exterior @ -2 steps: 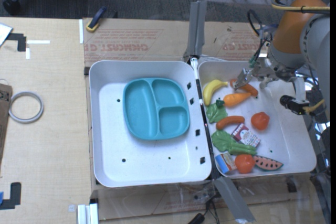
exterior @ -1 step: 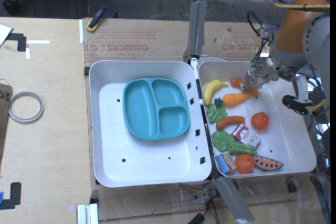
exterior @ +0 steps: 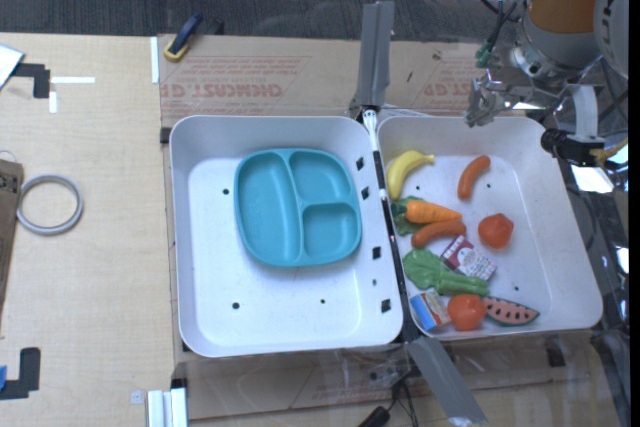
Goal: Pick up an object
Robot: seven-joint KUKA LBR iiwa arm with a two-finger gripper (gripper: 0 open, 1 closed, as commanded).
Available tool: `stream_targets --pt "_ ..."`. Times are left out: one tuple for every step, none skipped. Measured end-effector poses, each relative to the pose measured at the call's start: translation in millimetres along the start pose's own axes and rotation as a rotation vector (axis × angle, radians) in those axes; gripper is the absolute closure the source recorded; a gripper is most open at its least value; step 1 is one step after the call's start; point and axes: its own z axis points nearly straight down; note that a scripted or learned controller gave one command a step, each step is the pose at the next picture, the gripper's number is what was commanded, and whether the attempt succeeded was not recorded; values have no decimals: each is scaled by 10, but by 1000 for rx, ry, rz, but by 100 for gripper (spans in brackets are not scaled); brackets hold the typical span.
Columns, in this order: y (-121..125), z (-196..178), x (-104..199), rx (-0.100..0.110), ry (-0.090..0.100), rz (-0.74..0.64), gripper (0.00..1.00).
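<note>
Two white bins; fingers (exterior: 487,102), closure unclear, hang above the right bin's (exterior: 560,245) far rim, sausage (exterior: 473,177) just below.

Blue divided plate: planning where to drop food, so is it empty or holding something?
Empty. All three compartments of the blue divided plate show bare blue; the toy food lies in the right bin.
</note>
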Motion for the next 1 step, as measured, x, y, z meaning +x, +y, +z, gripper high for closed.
stream_targets --pt "-12 -227 737 0 0 -55 100"
